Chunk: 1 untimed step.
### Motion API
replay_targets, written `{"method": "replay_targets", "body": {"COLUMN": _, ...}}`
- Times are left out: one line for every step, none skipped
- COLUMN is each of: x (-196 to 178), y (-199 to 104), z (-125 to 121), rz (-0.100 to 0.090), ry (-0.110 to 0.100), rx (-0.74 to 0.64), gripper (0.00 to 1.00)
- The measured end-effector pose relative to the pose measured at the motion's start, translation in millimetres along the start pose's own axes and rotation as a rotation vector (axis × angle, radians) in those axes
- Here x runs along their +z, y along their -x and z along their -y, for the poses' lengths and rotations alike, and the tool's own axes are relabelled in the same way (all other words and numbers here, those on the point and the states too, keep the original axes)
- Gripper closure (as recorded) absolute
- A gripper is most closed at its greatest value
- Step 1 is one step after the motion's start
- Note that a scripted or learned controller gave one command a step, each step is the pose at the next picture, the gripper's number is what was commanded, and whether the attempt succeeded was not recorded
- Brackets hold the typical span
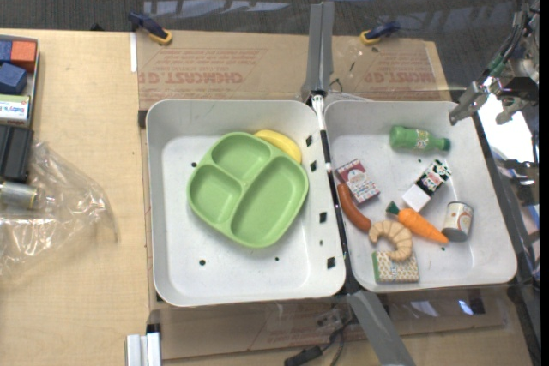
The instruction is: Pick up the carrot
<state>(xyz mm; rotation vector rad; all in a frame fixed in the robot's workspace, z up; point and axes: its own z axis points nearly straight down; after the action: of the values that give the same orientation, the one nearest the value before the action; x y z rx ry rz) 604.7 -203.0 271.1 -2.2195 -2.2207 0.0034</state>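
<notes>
Since carrot not yet lifted, task barely begun. Table (77,287) carries two bins; right bin (502,266) holds carrot (418,224), lying between croissant (396,241) and small can (458,220). Gripper (489,94) near bin's far right corner, well apart from carrot; finger state: cannot tell. Approach, descent, grasp, lift all remain.

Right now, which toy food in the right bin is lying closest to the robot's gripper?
The green bottle. It lies on its side near the bin's far edge, nearest the gripper at upper right. The carrot, sausage and croissant lie farther toward the front.
</notes>
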Motion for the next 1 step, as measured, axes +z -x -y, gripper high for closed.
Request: {"method": "replay_targets", "body": {"x": 147.2, "y": -11.7, "z": 3.9, "rz": -0.001, "ry": -0.001, "rx": 0.036, "gripper": 0.00}}
